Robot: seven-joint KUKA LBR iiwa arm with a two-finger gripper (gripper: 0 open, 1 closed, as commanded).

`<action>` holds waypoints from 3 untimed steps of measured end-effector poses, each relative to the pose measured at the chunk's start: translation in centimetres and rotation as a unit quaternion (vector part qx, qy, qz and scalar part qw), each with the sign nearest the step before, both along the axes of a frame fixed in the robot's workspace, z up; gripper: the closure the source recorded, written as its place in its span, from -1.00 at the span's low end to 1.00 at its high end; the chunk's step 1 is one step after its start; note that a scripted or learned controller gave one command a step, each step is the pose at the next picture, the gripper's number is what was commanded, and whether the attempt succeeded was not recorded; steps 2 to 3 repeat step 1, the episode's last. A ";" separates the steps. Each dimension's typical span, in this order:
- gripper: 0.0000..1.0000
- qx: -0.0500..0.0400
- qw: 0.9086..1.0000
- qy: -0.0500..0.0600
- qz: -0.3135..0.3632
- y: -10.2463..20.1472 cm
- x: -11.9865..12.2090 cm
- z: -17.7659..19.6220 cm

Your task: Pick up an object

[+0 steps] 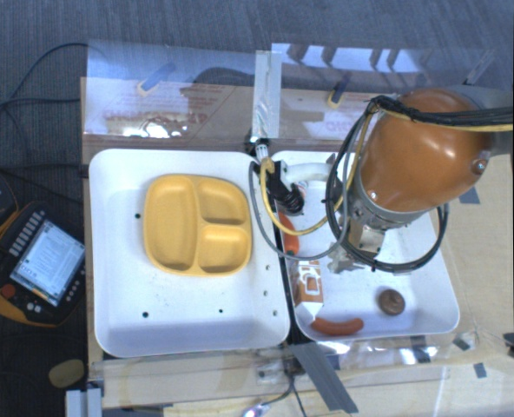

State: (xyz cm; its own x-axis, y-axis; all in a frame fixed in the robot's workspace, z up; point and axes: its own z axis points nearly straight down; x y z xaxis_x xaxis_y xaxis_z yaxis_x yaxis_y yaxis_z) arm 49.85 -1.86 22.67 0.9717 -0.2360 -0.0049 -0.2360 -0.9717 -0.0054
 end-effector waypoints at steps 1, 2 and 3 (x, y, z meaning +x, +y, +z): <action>1.00 0.002 1.000 0.003 -0.002 0.2 0.0 0.8; 1.00 0.002 1.000 0.003 -0.002 0.2 0.0 0.8; 1.00 0.002 1.000 0.003 -0.002 0.2 0.0 0.8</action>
